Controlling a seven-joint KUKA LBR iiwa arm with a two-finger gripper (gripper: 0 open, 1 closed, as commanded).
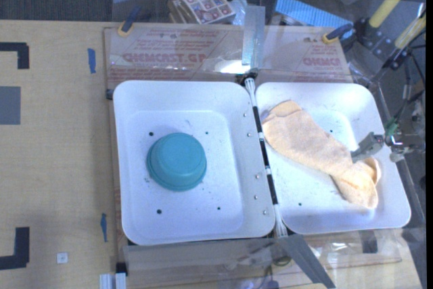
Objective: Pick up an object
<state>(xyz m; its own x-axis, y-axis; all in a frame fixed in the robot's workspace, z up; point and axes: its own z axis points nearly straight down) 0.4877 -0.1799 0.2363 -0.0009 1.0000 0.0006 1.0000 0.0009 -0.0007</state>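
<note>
We see teal bowl (176,160) upside down in left bin (128,101). Right bin (338,95): orange cloth (308,142), long axis far-left to near-right. Gripper (369,147) over cloth's near-right end; grip state we cannot tell.
</note>
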